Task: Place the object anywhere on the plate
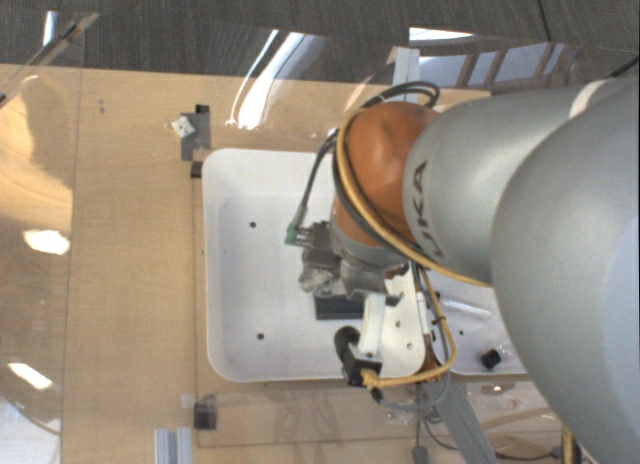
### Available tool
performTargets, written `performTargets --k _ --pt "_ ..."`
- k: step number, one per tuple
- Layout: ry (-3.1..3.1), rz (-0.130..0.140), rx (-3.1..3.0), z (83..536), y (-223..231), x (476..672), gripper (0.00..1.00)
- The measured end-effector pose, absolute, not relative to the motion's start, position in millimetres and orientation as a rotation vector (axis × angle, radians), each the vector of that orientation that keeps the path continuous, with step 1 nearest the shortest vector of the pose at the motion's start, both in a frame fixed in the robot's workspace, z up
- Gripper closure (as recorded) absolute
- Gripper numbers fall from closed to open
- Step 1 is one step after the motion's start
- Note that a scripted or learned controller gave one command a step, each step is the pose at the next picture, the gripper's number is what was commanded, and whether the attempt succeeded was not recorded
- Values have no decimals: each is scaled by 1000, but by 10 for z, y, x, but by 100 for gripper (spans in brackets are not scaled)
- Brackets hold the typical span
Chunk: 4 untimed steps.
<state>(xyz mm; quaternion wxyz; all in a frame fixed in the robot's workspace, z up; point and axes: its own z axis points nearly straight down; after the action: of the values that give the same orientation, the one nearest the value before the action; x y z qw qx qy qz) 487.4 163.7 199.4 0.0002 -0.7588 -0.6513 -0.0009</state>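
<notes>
- One white bin (230, 282) shows its left wall and bare floor. It rests on a pale wooden bench (120, 252), and two small dark dots mark its floor.
- The grey arm (540, 222) enters from the right and covers the rest of the bench on that side. Its orange band (375, 177) sits above the wrist.
- The gripper (338, 302) hangs over the right part of the bin floor, seen from above beneath the wrist housing. Whether it is apart, together or clamped on anything cannot be told from this angle.
- Yellow and black cables (345, 202) loop around the orange band and run down to a white bracket (395, 337) at the wrist.
- Where the object and the plate lie cannot be told, as the arm hides that part of the bench.
- A small black item (490, 359) lies just below the arm's edge at lower right. It is too small to identify.
- Two dark clamps stand on the bench outside the bin, one (197, 137) at its upper left corner and one (205, 414) below its lower left corner.
</notes>
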Motion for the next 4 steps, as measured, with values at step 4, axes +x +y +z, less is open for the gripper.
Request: performTargets --k 4 --pt "-2409 -7 -2019 1881 1858 4945 100"
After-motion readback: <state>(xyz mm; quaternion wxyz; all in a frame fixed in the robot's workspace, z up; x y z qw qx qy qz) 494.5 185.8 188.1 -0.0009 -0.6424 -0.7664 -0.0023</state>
